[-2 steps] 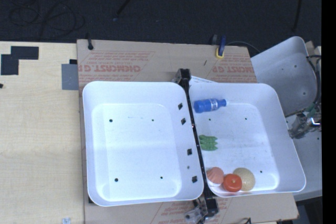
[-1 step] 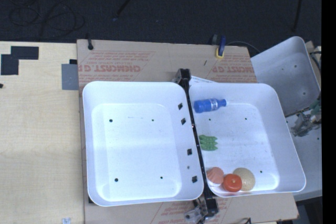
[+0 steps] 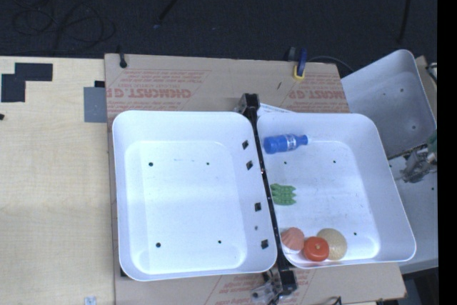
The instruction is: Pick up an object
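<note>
Right bin (image 3: 397,205), all candidates inside; left bin (image 3: 130,189) alongside, rims touching at the black divider clips.

Blue bottle (image 3: 285,143) lying on its side near the far-left corner of the right bin, just beside the shared rim. Long axis roughly left–right across the view, slightly raised at the right; narrower cap end toward the right, so toward the side the arm enters from. Well apart from everything else, hence judged the easiest pick.

Green ridged piece (image 3: 283,194) flat against the left wall, mid-bin, long axis also left–right.

Near corner: pink disc (image 3: 291,238), red round piece (image 3: 316,248), tan ball (image 3: 333,242) bunched in a row, touching or nearly so. Crowded; poor clearance for a grasp.

Gripper jaw state: cannot tell.

For the bottle, likely best closing across the short axis, near-to-far, with approach from the right and over the bin's far half.

Cardboard sheet (image 3: 214,86) under both bins.
</note>
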Available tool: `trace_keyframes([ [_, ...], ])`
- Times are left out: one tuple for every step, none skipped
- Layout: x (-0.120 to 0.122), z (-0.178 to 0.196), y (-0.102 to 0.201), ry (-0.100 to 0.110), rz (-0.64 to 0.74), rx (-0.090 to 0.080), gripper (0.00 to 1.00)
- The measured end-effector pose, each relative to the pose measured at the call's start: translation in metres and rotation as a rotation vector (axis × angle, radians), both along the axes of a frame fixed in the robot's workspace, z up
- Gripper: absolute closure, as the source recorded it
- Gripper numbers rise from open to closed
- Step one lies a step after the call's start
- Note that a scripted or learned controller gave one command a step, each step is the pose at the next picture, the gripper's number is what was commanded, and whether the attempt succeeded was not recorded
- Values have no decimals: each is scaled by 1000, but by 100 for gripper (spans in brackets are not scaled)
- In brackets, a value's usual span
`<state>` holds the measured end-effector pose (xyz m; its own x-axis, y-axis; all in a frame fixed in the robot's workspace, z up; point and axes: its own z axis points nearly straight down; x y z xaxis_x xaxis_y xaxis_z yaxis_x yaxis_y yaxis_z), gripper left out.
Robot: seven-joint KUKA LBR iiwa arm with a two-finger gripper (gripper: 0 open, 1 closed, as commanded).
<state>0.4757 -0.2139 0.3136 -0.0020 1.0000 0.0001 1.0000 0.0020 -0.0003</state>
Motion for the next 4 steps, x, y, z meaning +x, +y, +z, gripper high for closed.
trace_keyframes([
  [18,-19,0,3,-1,1,100],
  [-2,-121,108,13,6,7,100],
  [-1,-95,50,1,-6,-2,100],
  [38,-107,-2,0,-4,-2,100],
])
